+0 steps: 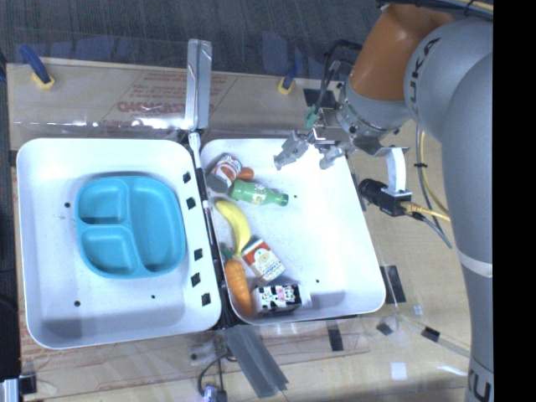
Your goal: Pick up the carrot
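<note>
The orange carrot (238,283) lies in the right bin (335,224), near its front left corner, against the left wall. It touches the yellow banana (234,221) behind it and a small black-and-white carton (277,297) to its right. My gripper (310,156) hovers over the bin's far side, well away from the carrot, open with nothing between its fingers (290,154).
A green bottle (256,193), a small can (224,172) and a red-and-white packet (264,261) also lie in the right bin. The left bin (50,308) holds a blue divided plate (131,224). A metal post (198,82) rises between the bins at the back.
</note>
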Robot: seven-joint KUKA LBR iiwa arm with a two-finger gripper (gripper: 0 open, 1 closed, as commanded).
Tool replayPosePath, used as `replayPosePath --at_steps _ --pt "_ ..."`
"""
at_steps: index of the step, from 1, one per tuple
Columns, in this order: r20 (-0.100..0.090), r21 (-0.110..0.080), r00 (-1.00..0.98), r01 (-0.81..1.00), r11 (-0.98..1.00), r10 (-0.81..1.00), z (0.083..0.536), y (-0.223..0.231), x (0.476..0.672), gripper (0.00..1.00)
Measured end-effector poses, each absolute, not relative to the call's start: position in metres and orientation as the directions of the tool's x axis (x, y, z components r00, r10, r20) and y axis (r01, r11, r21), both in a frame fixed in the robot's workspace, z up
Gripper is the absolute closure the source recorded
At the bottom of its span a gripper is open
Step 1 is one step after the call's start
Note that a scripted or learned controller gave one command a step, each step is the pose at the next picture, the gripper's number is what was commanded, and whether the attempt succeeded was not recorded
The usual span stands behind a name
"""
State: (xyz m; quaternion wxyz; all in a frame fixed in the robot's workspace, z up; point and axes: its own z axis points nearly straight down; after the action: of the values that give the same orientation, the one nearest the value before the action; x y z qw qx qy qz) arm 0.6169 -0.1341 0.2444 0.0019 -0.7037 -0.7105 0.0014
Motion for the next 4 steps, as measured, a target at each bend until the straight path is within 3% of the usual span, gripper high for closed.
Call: replayPosePath --at_steps 1,2,3,4 --pt "0.002 -0.008 -0.016 1.0 0.016 1.0 0.254 -0.133 0.617 1.0" --pt "0.001 -0.004 -0.138 0.99 0.138 0.99 0.287 -0.065 0.584 1.0" --pt "-0.001 -0.007 0.261 0.965 -0.261 0.965 0.239 -0.023 0.528 1.0" --pt "-0.001 -0.006 0.262 0.965 -0.262 0.965 0.239 -0.023 0.528 0.0"
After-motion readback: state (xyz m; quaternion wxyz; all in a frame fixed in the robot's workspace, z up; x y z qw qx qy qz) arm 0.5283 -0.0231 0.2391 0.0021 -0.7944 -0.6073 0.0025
